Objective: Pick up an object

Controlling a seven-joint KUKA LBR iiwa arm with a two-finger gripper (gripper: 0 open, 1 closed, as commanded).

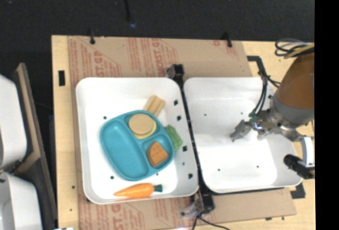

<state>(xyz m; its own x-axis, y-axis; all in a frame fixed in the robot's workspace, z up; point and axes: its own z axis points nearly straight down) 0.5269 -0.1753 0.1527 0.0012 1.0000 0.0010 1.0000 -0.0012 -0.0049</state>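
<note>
The left bin point(90, 117) holds a blue divided tray point(124, 152). A round tan biscuit point(142, 124) and a brown waffle piece point(158, 153) lie in the tray. A tan wooden block point(155, 104) leans at the tray's far edge, and a green piece point(174, 138) sits at its right side. An orange carrot point(137, 190) lies near the bin's front wall. My gripper point(249, 132) hovers over the right bin point(222, 102), toward its right side, open with nothing between its fingers. It is well apart from all the objects.
The grey arm with its orange band point(296, 86) reaches in over the right bin's right wall. A black clamp point(176, 71) sits at the back between the bins. The bench is covered in cardboard point(132, 56).
</note>
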